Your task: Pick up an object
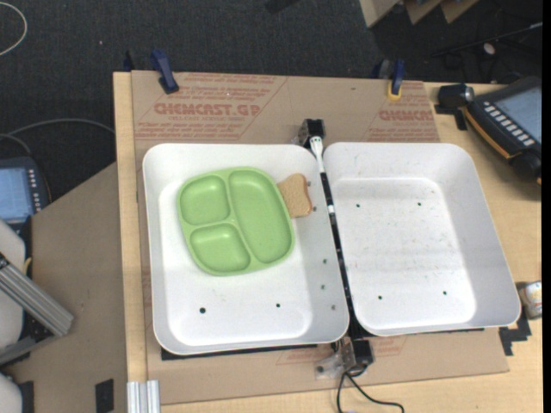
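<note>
A green plate [235, 221], split into three compartments, lies in the left bin [172, 312] toward its 11 o'clock area, the likeliest candidate for a pick along with a small tan block [296, 195] that touches the plate's rim at about 2 o'clock. The block, which looks like a sponge or a slice of bread, sits just beside the seam where the two bins meet. The right bin [413, 239] shows its white floor, speckled with dark flecks and a few small holes. Both bins rest on a cardboard sheet [215, 101] clamped at 12 o'clock by a blue clip [164, 70] and another clip [395, 79] with a yellow grip. A tablet [515, 120] lies off at 2 o'clock, beyond the bench. The state of the gripper cannot be told from this view, and nothing is seen being held. Judged from how things lie, the task stands at its opening step: both things rest untouched and an approach has yet to be made. The next move would call for choosing a target; the block seems the easier grasp, narrow enough for two fingers, while the plate is broad and low and would probably need its rim pinched. The block's closeness to the plate could crowd the fingers on that side.
</note>
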Controlling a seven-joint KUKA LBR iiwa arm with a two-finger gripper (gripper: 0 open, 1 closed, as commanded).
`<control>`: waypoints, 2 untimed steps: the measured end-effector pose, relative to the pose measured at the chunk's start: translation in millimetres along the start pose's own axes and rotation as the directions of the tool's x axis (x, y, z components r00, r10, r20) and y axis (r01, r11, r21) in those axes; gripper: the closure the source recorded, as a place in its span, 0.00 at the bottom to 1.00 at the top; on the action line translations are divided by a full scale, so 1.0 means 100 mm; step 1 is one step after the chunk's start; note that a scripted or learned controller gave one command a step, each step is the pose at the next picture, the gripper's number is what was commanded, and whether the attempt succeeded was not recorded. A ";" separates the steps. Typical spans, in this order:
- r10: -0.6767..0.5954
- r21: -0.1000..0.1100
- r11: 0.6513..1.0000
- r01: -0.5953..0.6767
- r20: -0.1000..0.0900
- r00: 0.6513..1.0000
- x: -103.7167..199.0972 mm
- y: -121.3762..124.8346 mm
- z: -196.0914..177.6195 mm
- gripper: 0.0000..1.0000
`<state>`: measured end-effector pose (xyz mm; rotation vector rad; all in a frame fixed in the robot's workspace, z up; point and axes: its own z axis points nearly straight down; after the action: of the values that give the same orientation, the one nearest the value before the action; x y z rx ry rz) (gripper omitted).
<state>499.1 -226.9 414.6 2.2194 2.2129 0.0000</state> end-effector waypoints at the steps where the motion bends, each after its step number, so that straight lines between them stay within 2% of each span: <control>1: -0.006 -0.013 1.000 0.006 0.004 1.000 0.02 0.29 -1.29 1.00; 2: -0.003 0.013 1.000 0.003 -0.008 1.000 0.31 -0.22 -0.56 1.00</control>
<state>477.2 -195.9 470.0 2.2264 2.2266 -0.0048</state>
